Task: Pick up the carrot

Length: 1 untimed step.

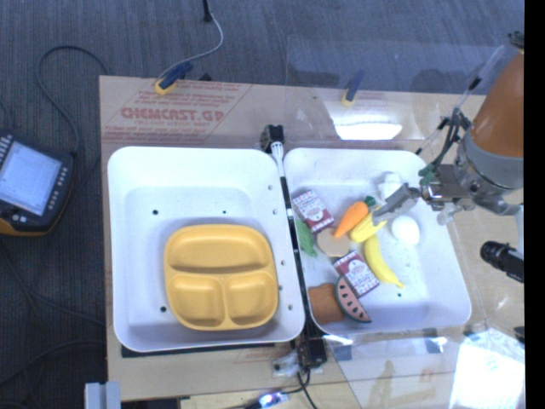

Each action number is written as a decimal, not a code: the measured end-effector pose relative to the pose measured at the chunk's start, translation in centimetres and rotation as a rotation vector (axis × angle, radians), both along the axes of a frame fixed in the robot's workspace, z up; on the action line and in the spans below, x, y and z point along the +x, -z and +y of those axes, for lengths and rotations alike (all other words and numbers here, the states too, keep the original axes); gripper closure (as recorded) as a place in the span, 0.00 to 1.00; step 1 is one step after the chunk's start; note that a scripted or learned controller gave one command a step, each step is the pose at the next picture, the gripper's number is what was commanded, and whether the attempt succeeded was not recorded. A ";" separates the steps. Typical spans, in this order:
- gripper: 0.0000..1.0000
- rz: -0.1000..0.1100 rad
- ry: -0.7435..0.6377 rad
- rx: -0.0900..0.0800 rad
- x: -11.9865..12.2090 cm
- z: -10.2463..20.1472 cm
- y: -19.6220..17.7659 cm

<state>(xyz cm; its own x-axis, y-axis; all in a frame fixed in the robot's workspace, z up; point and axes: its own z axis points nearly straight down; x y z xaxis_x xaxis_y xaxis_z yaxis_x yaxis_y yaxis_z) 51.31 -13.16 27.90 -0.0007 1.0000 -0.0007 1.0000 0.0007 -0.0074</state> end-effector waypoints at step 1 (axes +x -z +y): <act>0.00 0.010 0.416 -0.002 4.9 -1.7 11.7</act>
